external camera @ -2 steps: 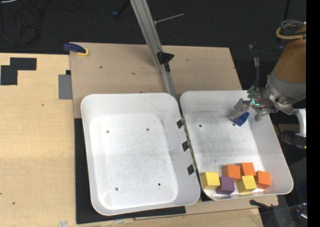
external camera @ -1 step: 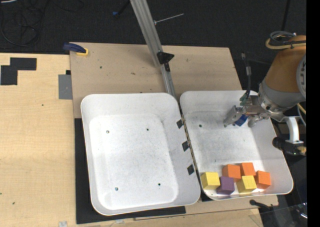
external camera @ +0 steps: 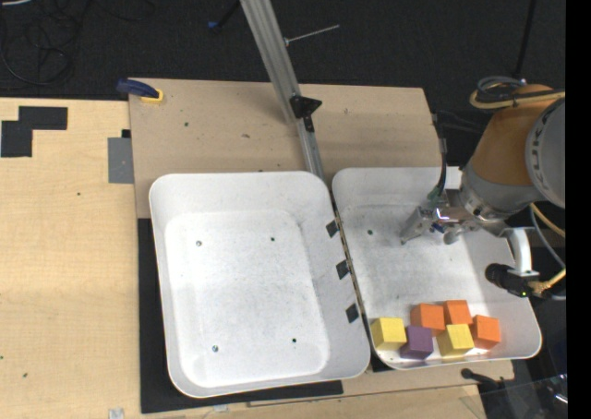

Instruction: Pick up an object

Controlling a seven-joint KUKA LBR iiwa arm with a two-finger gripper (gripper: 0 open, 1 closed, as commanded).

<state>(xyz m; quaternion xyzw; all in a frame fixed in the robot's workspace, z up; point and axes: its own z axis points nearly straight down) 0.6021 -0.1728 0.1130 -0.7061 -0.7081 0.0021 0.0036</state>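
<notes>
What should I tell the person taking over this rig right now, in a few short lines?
Gripper: over the upper middle of the right white bin, nothing seen between its fingers.
Things: small foam cubes clustered at that bin's near edge: two orange cubes, a third orange cube, two yellow cubes, one purple cube.
Done: no pick yet.
Left: move to the cluster, grasp one cube, lift.

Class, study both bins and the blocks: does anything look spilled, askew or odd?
Nothing is spilled. The blocks sit bunched at the right bin's near edge. The hand hovers farther back over bare bin floor.
</notes>
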